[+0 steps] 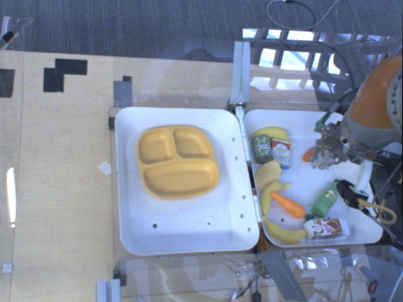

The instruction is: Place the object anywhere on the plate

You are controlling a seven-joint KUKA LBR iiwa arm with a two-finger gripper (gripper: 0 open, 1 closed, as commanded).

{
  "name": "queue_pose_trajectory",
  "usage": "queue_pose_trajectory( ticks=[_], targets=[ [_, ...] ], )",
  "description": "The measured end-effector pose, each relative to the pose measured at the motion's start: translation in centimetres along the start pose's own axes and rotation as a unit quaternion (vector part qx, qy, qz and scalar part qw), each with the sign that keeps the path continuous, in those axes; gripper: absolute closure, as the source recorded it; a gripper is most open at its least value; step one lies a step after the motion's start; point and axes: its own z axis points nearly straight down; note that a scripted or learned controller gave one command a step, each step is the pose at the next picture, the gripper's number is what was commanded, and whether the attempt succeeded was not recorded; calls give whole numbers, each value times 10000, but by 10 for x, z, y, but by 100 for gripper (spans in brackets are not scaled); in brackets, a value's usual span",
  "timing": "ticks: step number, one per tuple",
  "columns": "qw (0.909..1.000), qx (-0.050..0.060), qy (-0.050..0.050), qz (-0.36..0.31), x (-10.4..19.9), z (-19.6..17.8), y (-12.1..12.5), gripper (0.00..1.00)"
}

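Observation:
A yellow plate (177, 161) with three compartments lies in the left bin (182, 231). The right bin (371, 234) holds several toy foods: a green can (261, 148), a small carton (281, 152), a pale pear-like piece (269, 170), a banana (283, 232), a carrot (288, 204), a green bottle (325, 200) and a brown carton (327, 228). My gripper (325, 156) hangs over the right bin's far right part, beside a small orange-red object (308, 155) that is partly hidden by it.
A metal divider (240, 74) stands behind the seam between the bins. A black cable (359, 200) loops by the right bin's right wall. Bare wooden bench lies to the left of the bins.

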Motion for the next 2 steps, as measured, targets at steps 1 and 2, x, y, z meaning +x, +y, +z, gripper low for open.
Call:
queue_pose_trajectory(
  ticks=[1,2],
  targets=[
    [10000,1,0,1,0,0,0,0],
    [10000,-21,7,-24,1,-11,1,100]
  ],
)
